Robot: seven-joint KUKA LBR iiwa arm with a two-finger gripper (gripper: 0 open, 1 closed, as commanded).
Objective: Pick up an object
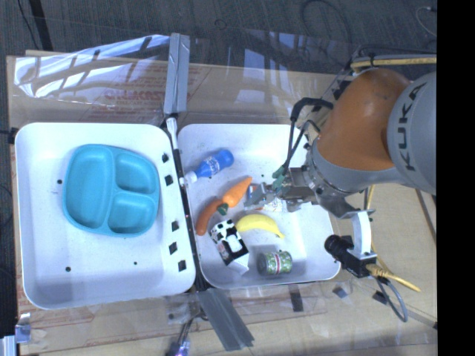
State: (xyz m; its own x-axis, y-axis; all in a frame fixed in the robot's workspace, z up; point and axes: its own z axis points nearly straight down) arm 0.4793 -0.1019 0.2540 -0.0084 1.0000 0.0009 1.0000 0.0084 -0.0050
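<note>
Arm over right bin, tool low among the objects

Left bin [30,221]: blue divided plate [111,189]. Right bin [297,277]: carrot [223,203], blue water bottle [210,164] above it, black-and-white carton [230,243], banana [260,225], green can [275,262]. Tool [261,196] sits just right of the carrot tip, above the banana; grip state cannot be told, nothing visibly held

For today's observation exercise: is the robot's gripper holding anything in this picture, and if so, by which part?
Nothing is seen held. The gripper hangs over the right bin, close beside the carrot and above the banana, with no object between its fingers.
</note>
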